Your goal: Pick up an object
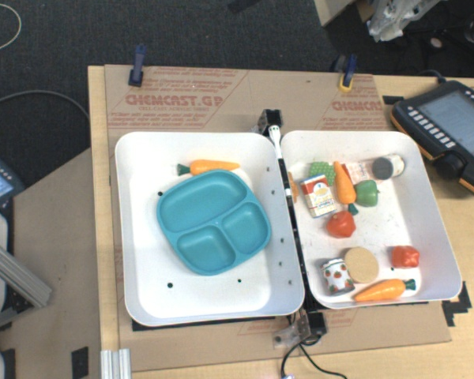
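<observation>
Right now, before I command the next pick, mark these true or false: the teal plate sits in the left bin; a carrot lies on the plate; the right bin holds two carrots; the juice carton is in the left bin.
1. The teal plate sits in the left bin. True.
2. A carrot lies on the plate. False: the carrot lies beside the plate's far edge, on the bin floor.
3. The right bin holds two carrots. True: one near the top, one at the near edge.
4. The juice carton is in the left bin. False: the juice carton is in the right bin.

left bin (134, 235): teal divided plate (212, 221), carrot (211, 166) just behind the plate
right bin (426, 212): beside the plate's bin, toy foods, small carton (318, 196), can (335, 275)
</observation>
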`<state>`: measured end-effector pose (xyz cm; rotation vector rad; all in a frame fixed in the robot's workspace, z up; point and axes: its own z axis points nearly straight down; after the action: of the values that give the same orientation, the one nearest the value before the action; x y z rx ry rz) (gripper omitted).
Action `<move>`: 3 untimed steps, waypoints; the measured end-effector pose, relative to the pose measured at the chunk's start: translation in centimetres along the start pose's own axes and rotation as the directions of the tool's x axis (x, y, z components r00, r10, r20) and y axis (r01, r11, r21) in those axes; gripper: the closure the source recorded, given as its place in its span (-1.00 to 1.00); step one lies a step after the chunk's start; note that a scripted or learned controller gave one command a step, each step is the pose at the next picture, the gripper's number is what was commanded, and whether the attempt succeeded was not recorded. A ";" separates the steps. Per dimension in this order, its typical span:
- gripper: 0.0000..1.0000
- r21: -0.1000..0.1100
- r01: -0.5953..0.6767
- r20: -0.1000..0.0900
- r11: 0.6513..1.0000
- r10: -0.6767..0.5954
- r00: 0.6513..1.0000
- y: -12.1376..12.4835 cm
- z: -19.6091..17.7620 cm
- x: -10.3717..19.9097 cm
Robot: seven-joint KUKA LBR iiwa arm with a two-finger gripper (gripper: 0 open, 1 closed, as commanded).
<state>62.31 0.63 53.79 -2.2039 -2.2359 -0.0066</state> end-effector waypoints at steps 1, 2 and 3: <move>1.00 0.009 -0.019 0.004 1.000 0.019 1.000 -6.0 4.9 -4.8; 1.00 -0.008 -0.018 0.009 1.000 0.018 1.000 1.2 0.0 -9.2; 1.00 0.003 -0.013 0.003 1.000 0.013 1.000 -3.4 0.1 -6.9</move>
<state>59.06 -6.32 53.64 -2.2183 -2.2223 0.0002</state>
